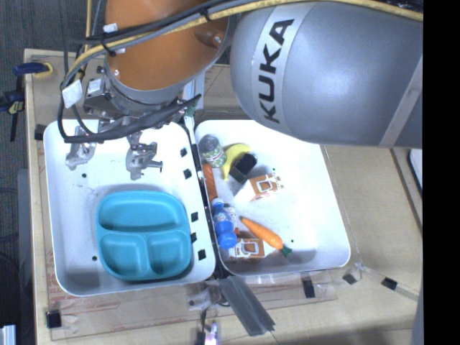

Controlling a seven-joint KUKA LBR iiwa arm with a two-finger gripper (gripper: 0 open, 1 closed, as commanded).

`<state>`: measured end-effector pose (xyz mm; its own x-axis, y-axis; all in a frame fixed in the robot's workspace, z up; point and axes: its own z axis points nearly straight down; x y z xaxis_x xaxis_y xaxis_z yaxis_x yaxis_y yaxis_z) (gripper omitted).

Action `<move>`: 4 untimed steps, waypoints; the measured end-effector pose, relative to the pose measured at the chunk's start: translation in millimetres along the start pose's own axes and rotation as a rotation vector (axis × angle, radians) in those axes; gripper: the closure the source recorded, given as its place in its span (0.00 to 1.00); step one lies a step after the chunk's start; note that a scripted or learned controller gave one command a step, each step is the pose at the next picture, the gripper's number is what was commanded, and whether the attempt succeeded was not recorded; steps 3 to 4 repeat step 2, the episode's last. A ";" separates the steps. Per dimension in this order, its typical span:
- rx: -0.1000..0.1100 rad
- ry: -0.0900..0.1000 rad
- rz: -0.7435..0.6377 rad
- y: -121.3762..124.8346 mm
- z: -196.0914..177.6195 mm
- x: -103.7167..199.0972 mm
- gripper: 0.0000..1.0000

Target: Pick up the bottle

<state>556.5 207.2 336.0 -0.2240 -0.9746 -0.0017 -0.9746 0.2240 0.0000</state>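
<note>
Nearest me on the counter point(374, 279) there's the front rim of the two white bins. In the left bin point(65, 214) I've got a blue divided tray point(144, 236) sitting toward the front, three compartments, nothing in them that I can see.

The right bin point(323, 207) is where the clutter is. Right at its front there's a small orange and white carton point(249, 249), with a carrot point(262, 233) lying slanted just beside it. The bottle point(223, 225) is on its side against the bin's left wall, blue label and cap, just left of the carrot's tip. Further back there's a second orange and white carton point(264, 186), a black block point(242, 167) touching a banana point(235, 154), a long orange stick-like thing point(209, 182) along the left wall, and a greyish round-topped item point(210, 148) at the back corner.

The jaws point(111, 154) hang over the back of the left bin, well apart from the bottle. The two fingers are spread wide with nothing between them. Behind that it's the orange band point(158, 27) and the big grey KUKA arm point(323, 63) coming in from the right
</note>
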 end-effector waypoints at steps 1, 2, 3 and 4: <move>-0.005 0.001 -0.631 12.5 36.8 -0.5 0.00; -0.005 -0.002 -1.508 -0.3 -8.7 -11.0 0.00; -0.005 -0.002 -1.508 -0.3 -8.7 -11.0 0.00; -0.005 -0.002 -1.508 -0.3 -8.7 -11.0 0.00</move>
